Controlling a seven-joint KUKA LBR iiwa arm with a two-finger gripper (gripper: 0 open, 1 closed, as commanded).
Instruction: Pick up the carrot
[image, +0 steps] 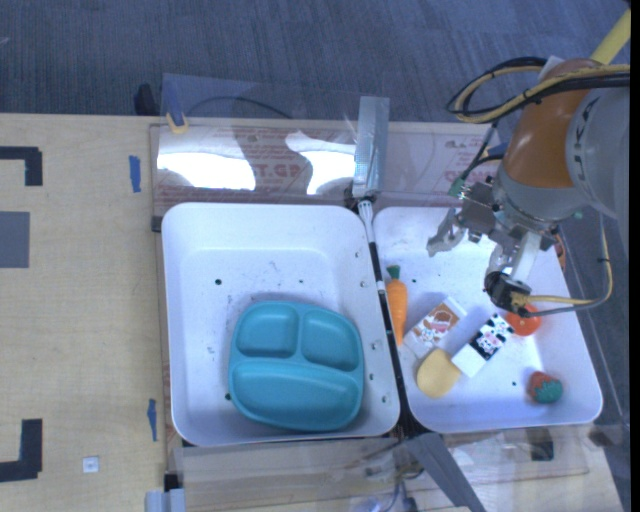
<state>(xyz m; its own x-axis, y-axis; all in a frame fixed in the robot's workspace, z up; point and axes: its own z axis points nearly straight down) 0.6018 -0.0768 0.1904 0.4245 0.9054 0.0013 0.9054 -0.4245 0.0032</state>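
Orange and tapering, the carrot (397, 305) lies with its green top upward against the left wall of the right bin (575, 400), beside a small printed carton (434, 327), a pale yellow lump (437, 372) and a black-and-white box (482, 343); a smooth teal divided tray (296, 365) fills the left bin (190, 300); pale wood surface (70, 330), grey carpet beyond; the pincer (478, 252) hangs spread above the right bin, holding nothing.

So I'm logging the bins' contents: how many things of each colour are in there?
Teal: 1, tray
Orange: 1, carrot
Yellow: 1, yellow piece
White printed: 2, carton and cow-print box
Red: 1, red piece
Red-and-teal: 1, ball
Total: 7
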